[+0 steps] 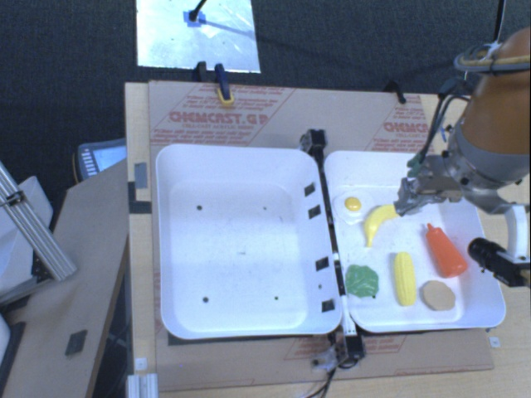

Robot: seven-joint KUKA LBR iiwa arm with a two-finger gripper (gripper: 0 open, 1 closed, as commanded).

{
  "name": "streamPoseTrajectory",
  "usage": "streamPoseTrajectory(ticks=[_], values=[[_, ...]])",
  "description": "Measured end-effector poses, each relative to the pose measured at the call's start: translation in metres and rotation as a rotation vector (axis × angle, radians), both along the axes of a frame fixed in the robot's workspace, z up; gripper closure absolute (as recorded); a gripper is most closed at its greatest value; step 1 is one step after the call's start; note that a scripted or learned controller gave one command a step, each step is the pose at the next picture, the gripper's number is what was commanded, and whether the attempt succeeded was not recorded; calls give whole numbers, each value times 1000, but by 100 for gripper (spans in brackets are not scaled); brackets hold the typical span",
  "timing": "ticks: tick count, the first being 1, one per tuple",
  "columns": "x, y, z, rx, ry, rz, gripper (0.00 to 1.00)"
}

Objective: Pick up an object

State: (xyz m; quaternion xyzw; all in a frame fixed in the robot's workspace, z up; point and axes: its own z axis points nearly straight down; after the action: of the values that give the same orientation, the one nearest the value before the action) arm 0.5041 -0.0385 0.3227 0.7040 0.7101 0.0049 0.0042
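A grey KUKA arm with an orange band reaches in from the right over the right-hand bin, 1 of 2 shallow white bins set side by side on a cardboard-covered bench. Its gripper hangs low at the upper end of a yellow banana, seemingly touching it; whether the pincer is open or closed cannot be told from this slant, and nothing is plainly held.

All 6 toy foods lie loose in that right bin, spread apart so each can be approached singly: a fried egg just left of the banana, a green leafy piece near the divider, a corn cob, an orange-red bottle and a tan round piece toward the front. The left bin sits ready beside it, likely as the drop-off side.

The banana looks the probable target. Its curved, slick shape lies angled, so a grasp at the tip could slip or merely nudge it toward the egg.
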Motion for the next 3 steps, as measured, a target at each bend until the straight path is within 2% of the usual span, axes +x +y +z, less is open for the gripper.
streamPoseTrajectory(ticks=[1, 2, 3], values=[[-11, 38, 13, 0, 8, 0, 100], [-17, 87, 139, 3, -4, 2, 100], [-8, 95, 217, 1, 0, -3, 100]])
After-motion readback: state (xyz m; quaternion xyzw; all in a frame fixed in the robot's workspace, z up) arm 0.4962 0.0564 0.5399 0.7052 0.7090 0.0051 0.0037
